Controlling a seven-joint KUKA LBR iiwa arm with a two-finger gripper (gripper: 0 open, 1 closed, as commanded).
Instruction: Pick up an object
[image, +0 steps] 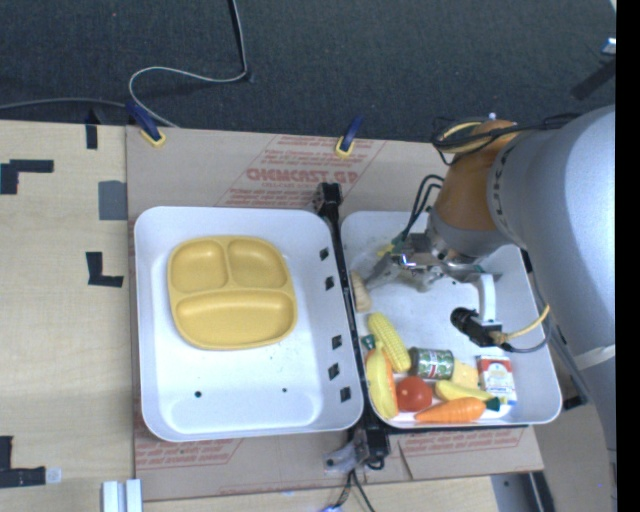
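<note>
The arm comes in from three o'clock, and its hand hangs low over the upper left part of the right bin, close to the divider between the bins; how far its fingers are parted cannot be told, and nothing can be seen between them. At about six o'clock of the hand, along the bin's near edge, lie a corn cob, a banana, a tomato, a carrot, a small can and a small carton. The left bin on the desk holds a yellow divided plate.
</note>
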